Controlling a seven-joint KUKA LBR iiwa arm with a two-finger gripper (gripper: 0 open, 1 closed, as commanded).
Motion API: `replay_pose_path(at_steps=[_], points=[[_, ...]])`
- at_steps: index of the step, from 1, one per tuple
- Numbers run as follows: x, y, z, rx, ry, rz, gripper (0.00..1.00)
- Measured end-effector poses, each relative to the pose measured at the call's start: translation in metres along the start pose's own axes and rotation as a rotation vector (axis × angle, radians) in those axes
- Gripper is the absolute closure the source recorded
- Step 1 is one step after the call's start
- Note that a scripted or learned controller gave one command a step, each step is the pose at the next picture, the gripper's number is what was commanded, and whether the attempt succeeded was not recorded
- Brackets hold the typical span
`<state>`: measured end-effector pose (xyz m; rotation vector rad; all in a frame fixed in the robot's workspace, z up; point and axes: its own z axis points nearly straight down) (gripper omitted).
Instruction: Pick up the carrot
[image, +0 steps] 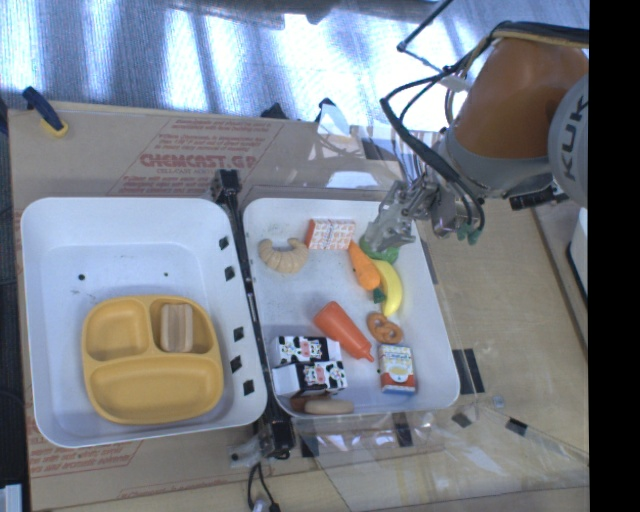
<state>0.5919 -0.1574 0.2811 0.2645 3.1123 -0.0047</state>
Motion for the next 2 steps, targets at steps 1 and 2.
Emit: replay_pose_path(at_steps=[1,2], points=[[0.074,0.000,0.114,-0.004,0.028,-0.104,1.00],[0.091,0.022,0.014,0.001,0.010,0.216,1.00]])
